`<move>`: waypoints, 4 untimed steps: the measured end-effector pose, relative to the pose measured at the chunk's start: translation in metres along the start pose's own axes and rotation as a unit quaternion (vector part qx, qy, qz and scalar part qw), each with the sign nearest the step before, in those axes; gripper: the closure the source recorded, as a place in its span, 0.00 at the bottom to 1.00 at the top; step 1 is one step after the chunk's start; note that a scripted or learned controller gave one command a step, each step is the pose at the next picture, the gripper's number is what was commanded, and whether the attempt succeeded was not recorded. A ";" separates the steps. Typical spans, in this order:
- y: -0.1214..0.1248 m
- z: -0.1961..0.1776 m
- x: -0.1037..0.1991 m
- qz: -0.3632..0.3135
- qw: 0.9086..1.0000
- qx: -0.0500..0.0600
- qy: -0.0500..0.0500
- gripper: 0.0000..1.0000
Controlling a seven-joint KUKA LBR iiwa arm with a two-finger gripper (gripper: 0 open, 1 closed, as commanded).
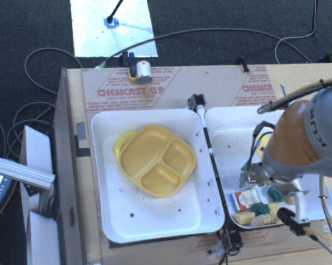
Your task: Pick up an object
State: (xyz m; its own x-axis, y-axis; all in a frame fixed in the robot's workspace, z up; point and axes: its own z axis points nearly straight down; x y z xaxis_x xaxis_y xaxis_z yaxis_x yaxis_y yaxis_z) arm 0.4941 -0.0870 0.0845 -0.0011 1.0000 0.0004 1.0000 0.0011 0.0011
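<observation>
Small objects — a red-and-white packet [248, 197], a green piece [261, 208] and pale bits [242, 218] — lie at the near edge of the right bin [228, 134]. Gripper [252, 177] hangs just above them — jaw state cannot be told. Left bin [154, 222] holds a yellow divided plate [156, 159].

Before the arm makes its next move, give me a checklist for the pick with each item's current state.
1. Objects within reach in the right bin: ok; a red-and-white packet, a green item and pale pieces lie in its near corner.
2. Arm above that bin: ok; it hangs over the pile.
3. Claw open or shut: cannot tell; the arm's body hides it.
4. Anything held: cannot tell.
5. Pile spacing: not ok; the items touch and overlap, so a clean single pick looks doubtful.
6. Left bin: ok; the yellow divided plate lies apart from the arm.
</observation>
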 end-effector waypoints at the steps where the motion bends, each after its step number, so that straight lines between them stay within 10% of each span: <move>1: 0.042 0.000 -0.002 -0.001 1.000 0.000 0.000 1.00; 3: 0.148 -0.001 -0.021 -0.002 1.000 -0.001 -0.001 1.00; 4: 0.148 0.000 -0.021 -0.002 1.000 -0.001 -0.001 0.00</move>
State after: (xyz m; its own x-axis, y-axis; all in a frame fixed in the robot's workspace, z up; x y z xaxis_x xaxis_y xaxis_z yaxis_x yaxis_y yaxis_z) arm 0.6423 -0.1079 0.0850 -0.0048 1.0000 -0.0009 1.0000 0.0048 0.0025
